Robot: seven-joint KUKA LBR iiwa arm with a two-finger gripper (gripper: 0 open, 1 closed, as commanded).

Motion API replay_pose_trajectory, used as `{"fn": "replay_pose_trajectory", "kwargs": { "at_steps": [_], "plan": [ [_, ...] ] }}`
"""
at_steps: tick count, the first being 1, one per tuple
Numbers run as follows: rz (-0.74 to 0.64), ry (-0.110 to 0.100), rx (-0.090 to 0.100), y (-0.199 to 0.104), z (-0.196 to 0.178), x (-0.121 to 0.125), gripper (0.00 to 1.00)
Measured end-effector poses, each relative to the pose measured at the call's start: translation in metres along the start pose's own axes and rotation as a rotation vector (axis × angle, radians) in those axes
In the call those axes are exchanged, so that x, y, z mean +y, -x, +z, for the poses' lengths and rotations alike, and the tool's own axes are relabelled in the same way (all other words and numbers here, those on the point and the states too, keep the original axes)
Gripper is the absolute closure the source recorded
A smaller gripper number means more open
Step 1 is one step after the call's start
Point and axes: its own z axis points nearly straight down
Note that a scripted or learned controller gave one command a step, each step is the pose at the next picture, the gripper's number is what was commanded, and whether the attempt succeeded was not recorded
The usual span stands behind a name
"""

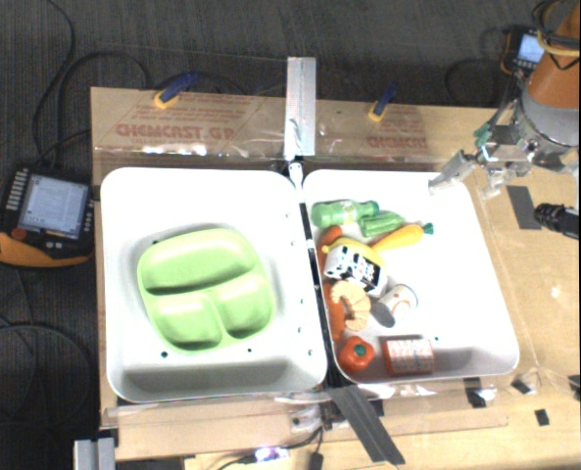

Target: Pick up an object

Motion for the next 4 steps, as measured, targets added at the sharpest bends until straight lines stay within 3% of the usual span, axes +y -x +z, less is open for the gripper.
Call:
{"fn": "replay_pose_trajectory", "kwargs": {
  "at_steps": [1,2,3,4],
  "plan": [
    [-0.121,-0.001,-0.001,-0.018,0.114,-0.020,0.00],
    [-0.606,0.011,-0.010,-0.054,0.156,-0.009,0.00],
    [-0.606,0.017,-0.008,-0.056,0.146,-0.007,1.00],
    [-0.813,0.003,-0.003,-0.119,0.062,-0.002,1.00]
  ]
}}
